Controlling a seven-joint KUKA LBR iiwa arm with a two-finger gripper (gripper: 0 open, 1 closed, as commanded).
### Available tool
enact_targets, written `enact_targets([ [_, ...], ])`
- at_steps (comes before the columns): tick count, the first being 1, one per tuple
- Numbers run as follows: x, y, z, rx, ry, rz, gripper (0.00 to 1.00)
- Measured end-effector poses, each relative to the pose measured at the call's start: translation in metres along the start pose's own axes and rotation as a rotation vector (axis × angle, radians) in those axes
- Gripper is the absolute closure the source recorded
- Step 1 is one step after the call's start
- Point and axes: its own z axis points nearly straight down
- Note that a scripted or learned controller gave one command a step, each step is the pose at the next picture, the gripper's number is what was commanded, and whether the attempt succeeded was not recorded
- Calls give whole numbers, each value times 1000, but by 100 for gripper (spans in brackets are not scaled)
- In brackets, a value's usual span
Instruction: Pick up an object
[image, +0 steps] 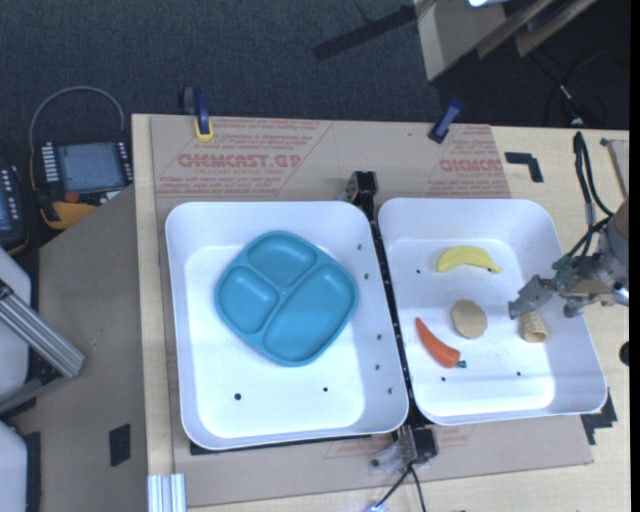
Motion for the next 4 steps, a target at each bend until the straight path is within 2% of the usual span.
enact_targets([
  [1,1,3,-7,-14,-4,-4,0],
  [2,-8,7,41,-9,-1,-3,0],
  [3,-4,16,97,-23,-6,-6,0],
  [4,-5,21,99,-27,-7,-5,0],
])
